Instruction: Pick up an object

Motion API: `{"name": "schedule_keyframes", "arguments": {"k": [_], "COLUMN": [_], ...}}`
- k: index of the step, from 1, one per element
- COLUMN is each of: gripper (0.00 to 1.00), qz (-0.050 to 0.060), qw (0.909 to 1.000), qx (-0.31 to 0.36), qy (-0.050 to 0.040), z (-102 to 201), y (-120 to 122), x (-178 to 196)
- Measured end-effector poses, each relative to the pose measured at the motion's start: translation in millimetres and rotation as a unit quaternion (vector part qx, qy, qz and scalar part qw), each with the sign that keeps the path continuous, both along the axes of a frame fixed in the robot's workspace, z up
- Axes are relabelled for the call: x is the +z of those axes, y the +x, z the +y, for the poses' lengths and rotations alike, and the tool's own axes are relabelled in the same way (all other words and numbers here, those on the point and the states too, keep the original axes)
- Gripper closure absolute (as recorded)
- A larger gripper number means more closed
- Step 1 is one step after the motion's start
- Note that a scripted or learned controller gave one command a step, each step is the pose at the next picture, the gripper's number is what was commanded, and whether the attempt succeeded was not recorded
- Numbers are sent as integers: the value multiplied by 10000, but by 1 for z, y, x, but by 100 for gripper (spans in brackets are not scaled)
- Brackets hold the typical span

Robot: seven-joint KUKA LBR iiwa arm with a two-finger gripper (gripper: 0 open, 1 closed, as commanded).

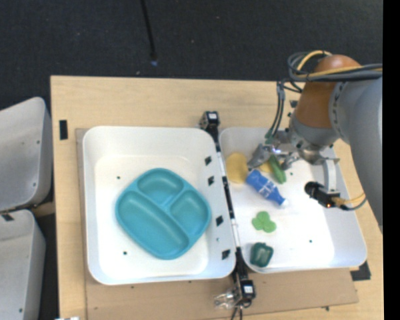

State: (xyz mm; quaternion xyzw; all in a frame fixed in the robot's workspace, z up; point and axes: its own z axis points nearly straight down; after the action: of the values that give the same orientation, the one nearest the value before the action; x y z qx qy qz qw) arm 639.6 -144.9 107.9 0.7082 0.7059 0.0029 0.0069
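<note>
My gripper (272, 157) hangs over the back left part of the right bin (343, 242), below the arm's orange band. A light green piece (279, 173) lies right beneath it, partly covered by it. A blue bottle (265, 187) lies slanted just in front of the gripper. To the gripper's left, a yellow object (235, 168) rests against the bin wall. Nearer the front are a small green object (264, 223) and a dark green cup (260, 253).
The left bin (100, 145) holds a teal divided plate (161, 212). A ridge with black clips (221, 179) separates the two bins. A black cable fitting (318, 192) from the arm hangs over the right bin's right side.
</note>
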Motion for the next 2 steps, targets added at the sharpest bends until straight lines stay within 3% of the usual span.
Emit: {"name": "schedule_keyframes", "arguments": {"k": [1,2], "gripper": [100,100], "qz": [-29,65], "qw": [10000,10000], "qx": [-12,-4], "qy": [-13,27], "z": [-2,-6], "y": [1,-6], "x": [11,58]}}
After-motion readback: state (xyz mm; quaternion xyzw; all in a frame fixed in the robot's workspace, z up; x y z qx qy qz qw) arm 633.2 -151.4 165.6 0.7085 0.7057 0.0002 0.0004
